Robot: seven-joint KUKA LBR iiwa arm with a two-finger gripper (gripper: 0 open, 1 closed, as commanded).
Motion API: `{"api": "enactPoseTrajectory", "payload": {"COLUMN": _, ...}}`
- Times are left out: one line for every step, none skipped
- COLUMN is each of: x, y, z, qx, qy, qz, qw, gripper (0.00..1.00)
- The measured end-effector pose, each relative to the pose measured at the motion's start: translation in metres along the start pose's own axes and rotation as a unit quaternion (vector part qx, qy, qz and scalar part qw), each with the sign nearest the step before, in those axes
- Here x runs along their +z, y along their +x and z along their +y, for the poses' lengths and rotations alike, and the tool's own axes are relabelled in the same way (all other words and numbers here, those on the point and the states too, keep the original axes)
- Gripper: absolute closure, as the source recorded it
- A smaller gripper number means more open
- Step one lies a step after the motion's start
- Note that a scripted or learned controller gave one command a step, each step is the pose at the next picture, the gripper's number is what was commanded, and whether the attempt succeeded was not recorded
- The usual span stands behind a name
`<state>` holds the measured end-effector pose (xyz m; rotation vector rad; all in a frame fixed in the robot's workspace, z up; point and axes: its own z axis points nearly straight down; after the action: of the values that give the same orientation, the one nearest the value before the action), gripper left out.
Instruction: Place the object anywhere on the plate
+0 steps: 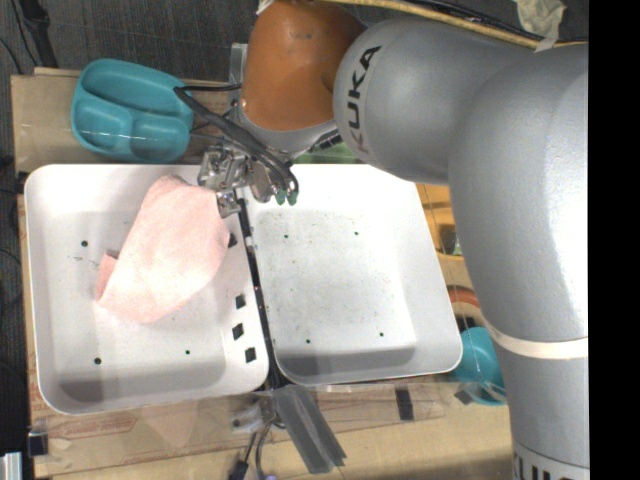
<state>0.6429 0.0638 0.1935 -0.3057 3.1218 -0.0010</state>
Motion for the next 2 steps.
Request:
{"api": "enactPoseTrajectory", "payload": {"x": 0.001, "y": 0.037, "z": 0.037, "qx": -0.059, "qy": -0.001, "qz": 0.003, "qw": 0.9983, "gripper": 1.00}}
{"api": "enactPoseTrajectory", "payload": {"x": 0.046, "y": 0.042, "z": 0.114, "qx": 0.034, "qy": 0.000, "qz": 0.003, "qw": 0.9994, "gripper": 1.00}}
